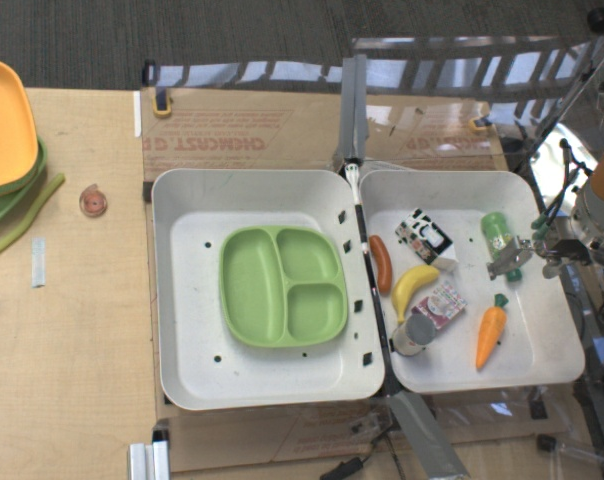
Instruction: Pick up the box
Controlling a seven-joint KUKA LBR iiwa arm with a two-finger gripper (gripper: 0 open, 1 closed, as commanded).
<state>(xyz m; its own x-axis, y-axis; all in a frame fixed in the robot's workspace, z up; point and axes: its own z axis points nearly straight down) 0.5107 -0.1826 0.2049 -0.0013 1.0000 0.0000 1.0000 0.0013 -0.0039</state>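
The carrot (490,335) lies nearest in the right bin (557,368), the banana (414,288) left of it. The gripper (514,258) hovers beside the bottle (496,232), fingers apart, holding nothing. The box (423,234) lies well left of the fingers.

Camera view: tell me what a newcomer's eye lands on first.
The green divided plate stands out, alone in the left bin. Next comes the clutter in the right bin: a banana, a carrot, a sausage, a green bottle and a black-and-white box. The gripper hangs beside the bottle.
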